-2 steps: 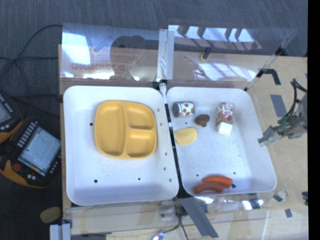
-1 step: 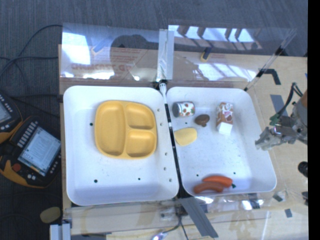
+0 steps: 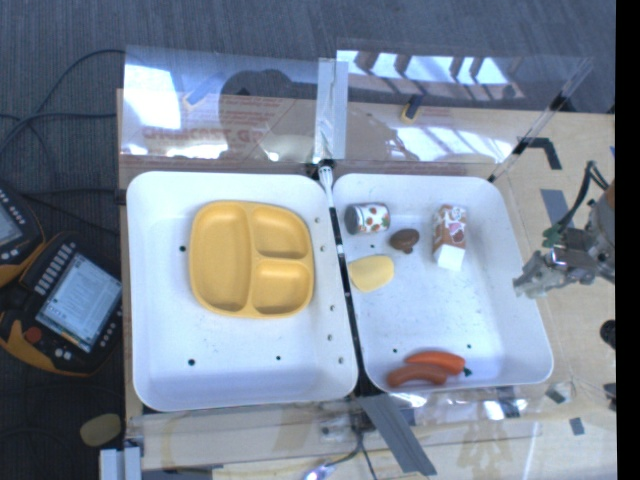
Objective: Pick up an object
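The right bin (image 3: 520, 308) holds several items. A small printed can (image 3: 368, 218) lies on its side near the back left. Beside it are a brown lump (image 3: 404, 239) and a red-and-white carton (image 3: 450, 235). A pale yellow wedge (image 3: 371, 272) rests close to the bin's left wall. An orange and red sausage-like pair (image 3: 426, 368) lies along the front wall. My gripper (image 3: 535, 278) hangs at the right, just outside the right bin's rim, apart from every item and with nothing seen in it.
In the left bin (image 3: 160, 358) sits a yellow divided plate (image 3: 252, 258). Clear plastic sheets (image 3: 300, 108) stand behind both bins. A teach pendant (image 3: 60, 298) and cables lie off the bench to the left.
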Available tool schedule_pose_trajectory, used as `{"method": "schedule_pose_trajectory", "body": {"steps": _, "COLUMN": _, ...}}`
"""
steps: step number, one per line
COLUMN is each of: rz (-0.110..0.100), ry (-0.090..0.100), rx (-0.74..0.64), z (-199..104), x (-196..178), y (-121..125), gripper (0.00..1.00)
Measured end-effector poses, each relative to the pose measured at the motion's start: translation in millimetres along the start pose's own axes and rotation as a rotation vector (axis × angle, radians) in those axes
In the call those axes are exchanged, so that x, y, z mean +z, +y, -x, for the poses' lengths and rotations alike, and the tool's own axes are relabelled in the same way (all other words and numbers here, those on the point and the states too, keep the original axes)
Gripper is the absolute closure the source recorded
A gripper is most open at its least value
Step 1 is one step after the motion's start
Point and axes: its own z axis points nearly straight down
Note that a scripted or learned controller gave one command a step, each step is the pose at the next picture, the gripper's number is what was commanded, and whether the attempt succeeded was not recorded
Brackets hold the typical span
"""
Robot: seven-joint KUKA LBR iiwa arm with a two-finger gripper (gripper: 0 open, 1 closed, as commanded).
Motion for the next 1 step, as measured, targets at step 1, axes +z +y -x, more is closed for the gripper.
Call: {"method": "schedule_pose_trajectory", "body": {"steps": 1, "rz": -0.002, "ry": -0.002, "rx": -0.003, "z": -0.5, "x": -8.4, "y": 0.6, "gripper": 1.00}}
